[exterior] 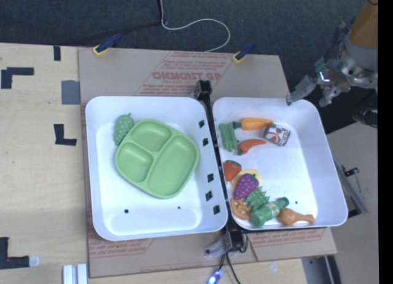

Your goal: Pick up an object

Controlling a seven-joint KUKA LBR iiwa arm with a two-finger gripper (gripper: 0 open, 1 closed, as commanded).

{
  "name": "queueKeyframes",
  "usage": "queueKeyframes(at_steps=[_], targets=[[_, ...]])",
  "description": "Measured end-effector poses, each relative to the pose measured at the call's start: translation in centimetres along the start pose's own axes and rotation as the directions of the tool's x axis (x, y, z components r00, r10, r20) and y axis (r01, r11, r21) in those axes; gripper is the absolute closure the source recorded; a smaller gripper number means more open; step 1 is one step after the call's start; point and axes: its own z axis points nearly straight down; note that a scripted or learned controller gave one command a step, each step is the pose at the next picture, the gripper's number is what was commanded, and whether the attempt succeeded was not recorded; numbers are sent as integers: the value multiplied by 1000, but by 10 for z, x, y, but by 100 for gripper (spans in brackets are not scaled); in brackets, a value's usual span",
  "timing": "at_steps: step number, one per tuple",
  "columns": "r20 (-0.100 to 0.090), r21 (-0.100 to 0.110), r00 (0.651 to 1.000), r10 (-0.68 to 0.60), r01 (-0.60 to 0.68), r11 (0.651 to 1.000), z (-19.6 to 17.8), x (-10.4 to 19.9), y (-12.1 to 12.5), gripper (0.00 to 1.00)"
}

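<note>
The right white bin (299, 172) holds several toy foods: an orange carrot (255, 123), a small red-and-white can (277, 134), green beans (228, 136), a red-orange pepper (250, 145), a red tomato (231, 169), purple grapes (244, 185), a green vegetable (263, 209) and an orange gourd (295, 217). My gripper (313, 91) hangs above the bin's far right corner, outside the pile. Its two fingers stand apart with nothing between them. The can is the nearest object, lower left of the gripper.
The left white bin (107, 209) carries a green divided plate (158, 158) and a green bumpy toy (123, 128) at its upper left. A black hinge strip (212, 153) separates the bins. Cardboard (178, 74) lies under both.
</note>
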Motion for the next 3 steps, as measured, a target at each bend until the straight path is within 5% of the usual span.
queueKeyframes(at_steps=[1, 2, 3], targets=[[1, -1, 1000, -2, 2, 1000, -10, 0, 0, 100], [6, -15, 1000, 4, -4, 1000, -171, -3, -89, 100], [0, 0, 1000, 3, -3, 1000, -165, -4, -144, 100]])
